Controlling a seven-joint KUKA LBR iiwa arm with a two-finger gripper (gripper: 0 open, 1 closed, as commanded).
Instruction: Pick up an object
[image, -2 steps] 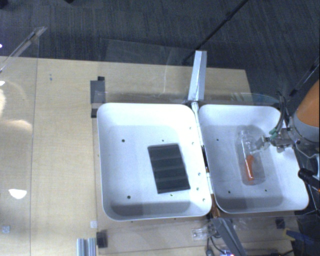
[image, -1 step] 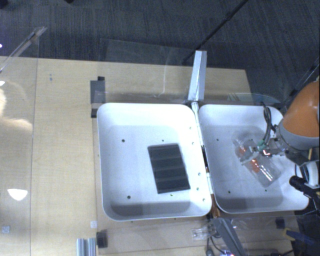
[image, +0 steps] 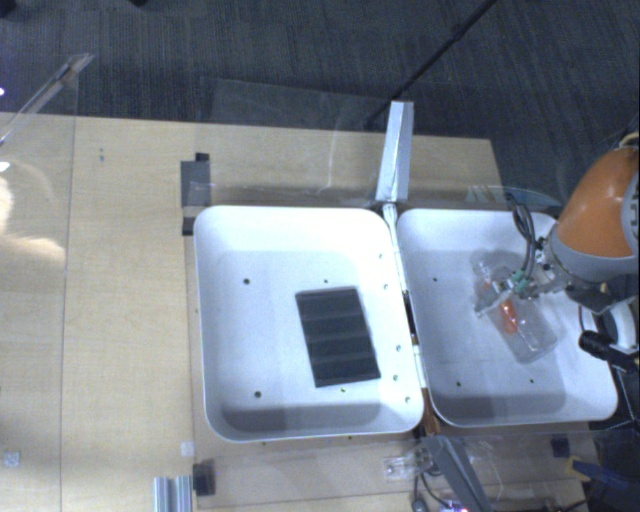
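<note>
bins: two white, side by side on the table (image: 120, 300), touching along the middle edge.
left bin (image: 225, 260): one dark ribbed pad (image: 338, 336), flat, slightly skewed, near centre; bare floor on all sides of it.
right bin (image: 440, 380): one clear plastic object (image: 528, 330) with an orange-red bit, right of centre, well off the left wall.
arm (image: 600, 220): one, over the right bin's right edge.
pincer (image: 518, 285): just above the clear object; open or closed, cannot tell.

Robotics lab: wooden bench (image: 110, 300), two white bins (image: 215, 300), cables, carpeted floor (image: 250, 40).
</note>
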